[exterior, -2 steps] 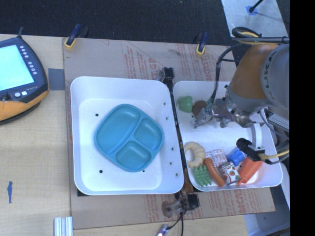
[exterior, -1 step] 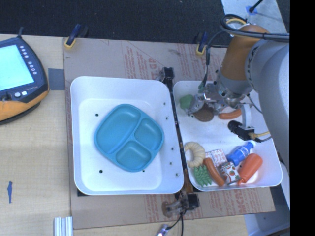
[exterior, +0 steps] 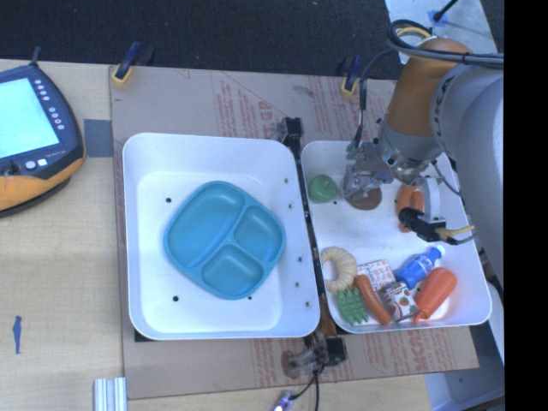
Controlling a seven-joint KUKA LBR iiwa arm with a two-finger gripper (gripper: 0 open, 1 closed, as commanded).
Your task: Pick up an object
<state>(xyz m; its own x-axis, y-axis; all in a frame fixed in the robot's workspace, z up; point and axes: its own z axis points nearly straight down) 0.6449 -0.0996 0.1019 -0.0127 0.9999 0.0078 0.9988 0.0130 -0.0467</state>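
The grey arm's two-finger gripper (exterior: 363,181) is down in the far end of the right-hand shallow white bin (exterior: 473,313), poised right over a small round brown disc (exterior: 366,199) with a green ball-like object (exterior: 323,187) just beside it, so I'd judge this the closing-in step, with the disc the likely pick. From here I cannot tell whether it is released or clenched, since the wrist hides it. Next it wants a firm close and straight lift; the disc itself is partly covered.
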